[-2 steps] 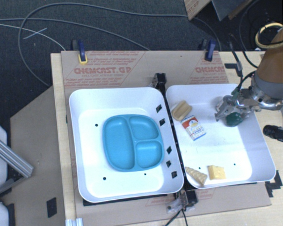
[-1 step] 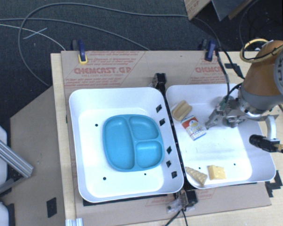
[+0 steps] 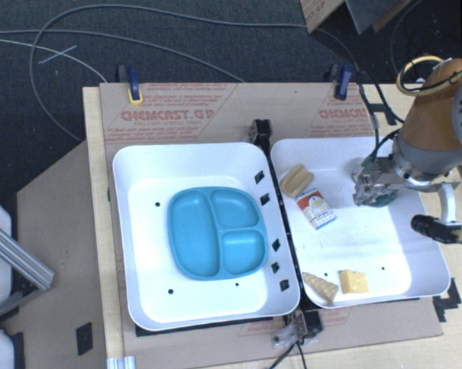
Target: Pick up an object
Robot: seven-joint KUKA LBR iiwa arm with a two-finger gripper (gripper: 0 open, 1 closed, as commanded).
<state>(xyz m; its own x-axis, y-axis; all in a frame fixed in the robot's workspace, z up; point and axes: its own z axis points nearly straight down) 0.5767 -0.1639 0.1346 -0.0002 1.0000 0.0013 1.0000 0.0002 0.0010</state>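
Progress was small: my jaws (image 3: 371, 190) hung low in the right bin (image 3: 419, 282) over something green (image 3: 384, 201), their state I could not tell, and nothing was visibly lifted yet.

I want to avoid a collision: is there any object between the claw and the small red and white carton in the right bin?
Nothing visible stands between them. The claw hangs over bare bin floor, right of the red and white carton; the tan bread piece lies beyond the carton, upper left.

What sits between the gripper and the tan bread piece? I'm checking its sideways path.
Bare white bin floor separates gripper from bread piece; the red-and-white carton lies just below that line.
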